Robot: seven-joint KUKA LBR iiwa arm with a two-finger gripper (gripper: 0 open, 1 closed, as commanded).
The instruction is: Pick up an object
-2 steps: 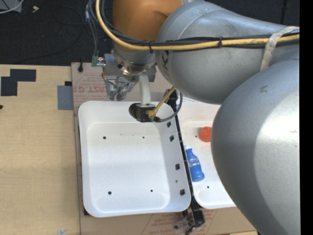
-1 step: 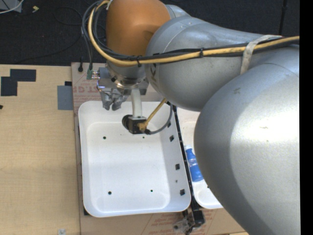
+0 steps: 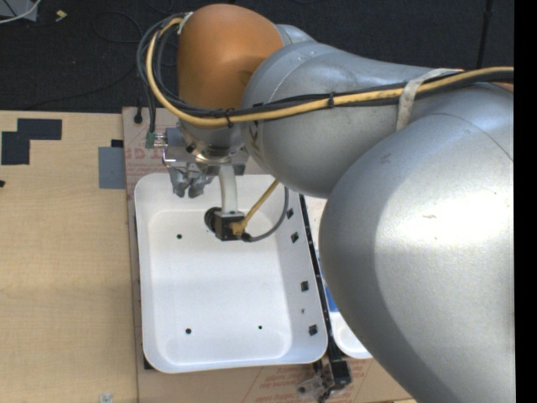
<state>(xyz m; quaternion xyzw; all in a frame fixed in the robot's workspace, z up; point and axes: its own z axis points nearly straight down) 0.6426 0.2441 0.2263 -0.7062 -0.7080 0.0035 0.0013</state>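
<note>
the gripper (image 3: 189, 185) hangs over the far left corner of the left white bin (image 3: 161, 342). whether its claw is apart or together cannot be told from here.

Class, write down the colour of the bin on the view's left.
The bin is white; the camera view shows it best.

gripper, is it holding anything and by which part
Nothing, as far as the view shows: the gripper hangs above the far end of the left bin with no object in its grip.
</note>
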